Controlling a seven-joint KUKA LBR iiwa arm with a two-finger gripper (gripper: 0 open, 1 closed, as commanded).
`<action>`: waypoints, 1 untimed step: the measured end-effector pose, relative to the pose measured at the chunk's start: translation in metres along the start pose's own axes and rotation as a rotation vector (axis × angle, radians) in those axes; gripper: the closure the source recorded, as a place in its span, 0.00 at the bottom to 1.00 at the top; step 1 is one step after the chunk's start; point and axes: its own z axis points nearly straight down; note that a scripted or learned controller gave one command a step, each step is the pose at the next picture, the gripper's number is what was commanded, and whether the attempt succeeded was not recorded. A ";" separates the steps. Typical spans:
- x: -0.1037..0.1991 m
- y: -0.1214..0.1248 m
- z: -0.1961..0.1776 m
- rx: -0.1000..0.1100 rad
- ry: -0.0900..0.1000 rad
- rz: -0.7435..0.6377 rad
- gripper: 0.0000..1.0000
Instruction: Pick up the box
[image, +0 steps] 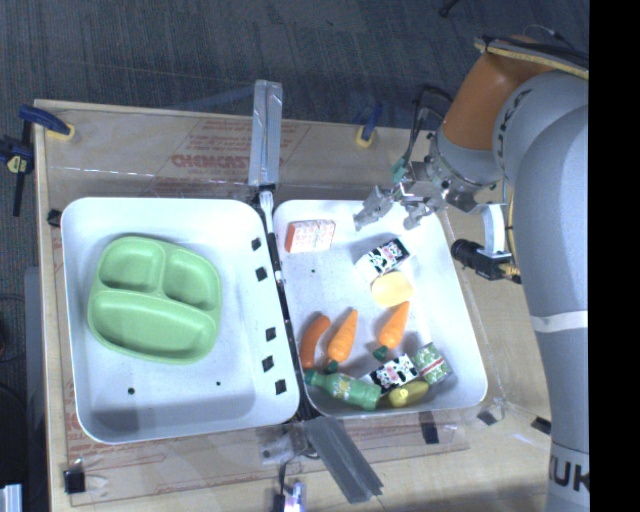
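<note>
A small orange and white box (310, 236) lies flat near the back left corner of the right bin (463, 330). My gripper (393, 211) hovers over the bin's back edge, to the right of the box and apart from it. Its two fingers are spread, so it is open, and nothing sits between them. A black-and-white cow-patterned carton (385, 257) lies just below the gripper.
The right bin also holds a yellow round piece (392, 290), three carrots (342, 335), a second cow-patterned carton (394, 373), a green bottle (345, 388) and a small can (433, 363). A green divided plate (156, 297) rests in the left bin (80, 400).
</note>
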 end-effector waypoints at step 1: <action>0.045 0.008 0.111 0.002 0.000 0.085 0.00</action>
